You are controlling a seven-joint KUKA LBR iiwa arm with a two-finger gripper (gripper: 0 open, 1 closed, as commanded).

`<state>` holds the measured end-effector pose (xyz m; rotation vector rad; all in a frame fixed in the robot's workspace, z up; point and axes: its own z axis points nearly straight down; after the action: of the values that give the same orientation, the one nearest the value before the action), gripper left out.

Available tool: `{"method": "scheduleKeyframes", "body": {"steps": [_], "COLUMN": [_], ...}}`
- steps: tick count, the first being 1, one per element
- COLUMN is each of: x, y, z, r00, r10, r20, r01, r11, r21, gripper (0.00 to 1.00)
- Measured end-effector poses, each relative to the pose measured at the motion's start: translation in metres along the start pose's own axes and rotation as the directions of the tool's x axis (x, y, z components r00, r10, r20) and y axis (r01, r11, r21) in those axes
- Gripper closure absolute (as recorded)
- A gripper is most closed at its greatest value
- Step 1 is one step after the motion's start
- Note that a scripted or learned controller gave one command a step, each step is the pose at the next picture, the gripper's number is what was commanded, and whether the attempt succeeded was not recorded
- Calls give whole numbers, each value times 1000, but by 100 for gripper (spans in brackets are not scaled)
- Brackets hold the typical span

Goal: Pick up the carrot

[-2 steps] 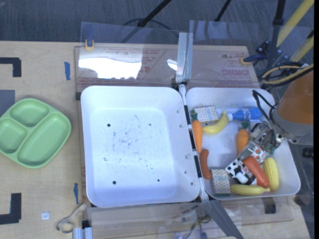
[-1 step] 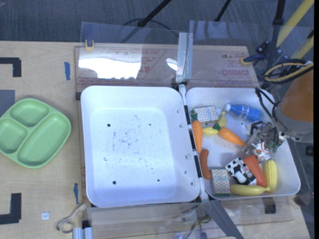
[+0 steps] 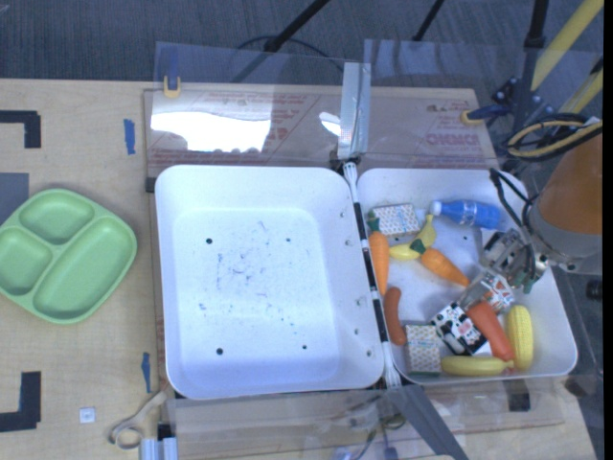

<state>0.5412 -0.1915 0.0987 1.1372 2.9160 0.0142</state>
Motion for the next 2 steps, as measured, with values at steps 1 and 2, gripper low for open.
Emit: {"method": "scheduleKeyframes", "body": {"steps": [1, 2], "x": [-24, 17], "y": [78, 105], "z": [-49, -40], "r00": [911, 831], "r10": [-411, -556], "r20": [-3, -10], "r01": [411, 556], "r11": [911, 831], "r21": [6, 4], "gripper": [0, 0]}}
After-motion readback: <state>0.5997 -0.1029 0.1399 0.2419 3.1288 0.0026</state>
